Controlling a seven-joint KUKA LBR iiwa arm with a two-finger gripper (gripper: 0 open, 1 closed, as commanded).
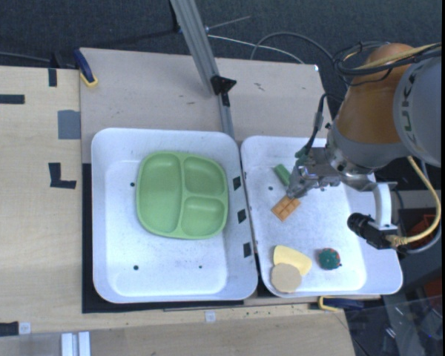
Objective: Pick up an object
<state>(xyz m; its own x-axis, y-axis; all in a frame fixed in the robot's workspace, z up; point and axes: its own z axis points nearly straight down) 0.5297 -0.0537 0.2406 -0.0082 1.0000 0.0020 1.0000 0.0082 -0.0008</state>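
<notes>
Wooden bench point(156, 87): left bin point(111, 273) holds a green plate point(182, 195); tool point(300, 186) (grip state unclear) over right bin point(371, 273).

Even, fairly bright overhead light washes out the two white bins point(170, 288) with mild glare, shadows stay soft and short, and the whole frame is slightly grainy and soft.

Your bench point(30, 221): pale wood-look top, matt, light grain. Your two bins point(170, 284): white plastic, smooth, finely speckled. Your plate point(182, 195): green plastic, smooth, soft sheen. Your waffle piece point(285, 208): orange-brown, ridged surface. Your disc point(285, 277): tan, matt. Your wedge point(294, 257): pale yellow, smooth. Your pole point(195, 32): grey metal, brushed. Your arm point(378, 102): grey casing with a glossy orange band.
</notes>
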